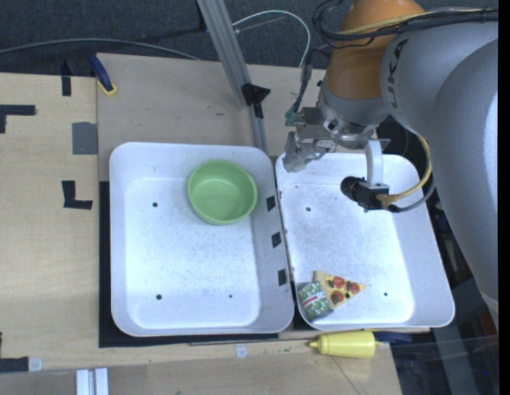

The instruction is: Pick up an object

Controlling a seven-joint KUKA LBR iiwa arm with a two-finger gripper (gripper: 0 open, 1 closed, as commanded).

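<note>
The gripper (298,156) is seen over the right bin's (403,245) far-left corner; a green bowl (222,192) lies left, a pizza slice (340,287) well below.

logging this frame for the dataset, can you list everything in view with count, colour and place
bins: 2, white, side by side on the bench
bowl: 1, green, upper part of the left bin
pizza slice toy: 1, yellow with red spots, near front edge of the right bin
small packet: 1, green and white, front-left corner of the right bin, beside the pizza slice
bottle: 1, yellow, lying on the bench just in front of the right bin
arm: 1, grey with orange band, reaching in from the right
gripper: 1, grey, over the right bin's back-left corner
</note>
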